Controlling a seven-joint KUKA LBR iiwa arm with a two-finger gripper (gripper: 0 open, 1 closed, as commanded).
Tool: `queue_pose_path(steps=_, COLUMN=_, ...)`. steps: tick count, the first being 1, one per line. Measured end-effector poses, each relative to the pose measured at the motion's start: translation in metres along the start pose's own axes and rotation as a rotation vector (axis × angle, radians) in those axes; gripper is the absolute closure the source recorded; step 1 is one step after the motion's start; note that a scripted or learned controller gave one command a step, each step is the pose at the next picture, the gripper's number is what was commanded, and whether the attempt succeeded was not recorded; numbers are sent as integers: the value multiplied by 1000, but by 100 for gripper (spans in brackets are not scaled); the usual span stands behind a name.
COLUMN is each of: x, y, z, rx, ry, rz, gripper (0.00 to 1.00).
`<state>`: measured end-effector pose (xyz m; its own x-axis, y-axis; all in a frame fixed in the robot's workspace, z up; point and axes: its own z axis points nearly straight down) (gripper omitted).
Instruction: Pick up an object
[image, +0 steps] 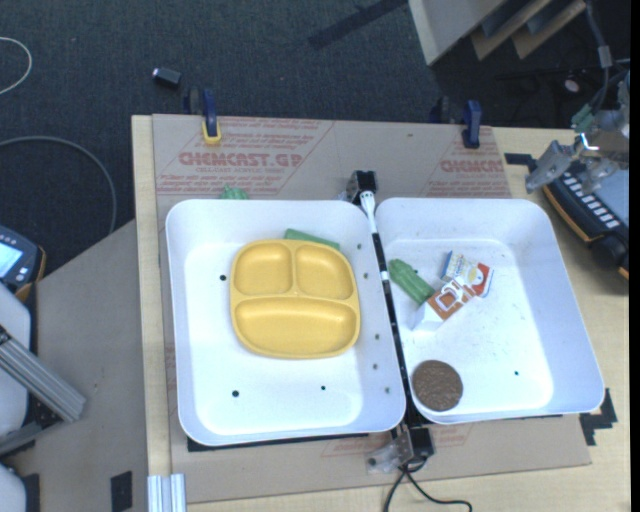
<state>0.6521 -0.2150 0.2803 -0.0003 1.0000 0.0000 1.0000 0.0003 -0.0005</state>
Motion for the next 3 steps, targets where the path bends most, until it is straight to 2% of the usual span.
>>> queue_pose_path(steps=1, x=13, y=-57, z=-131, rx=-15, ry=-5, rz=-1, gripper=0)
queue_pose_path(steps=2, x=-11, y=-147, z=-229, rx=-12, ry=-6, rz=5, gripper=0)
queue_pose_path(steps=3, x=-9, y=-142, z=-233, rx=-7, ry=-5, rz=0, gripper=100)
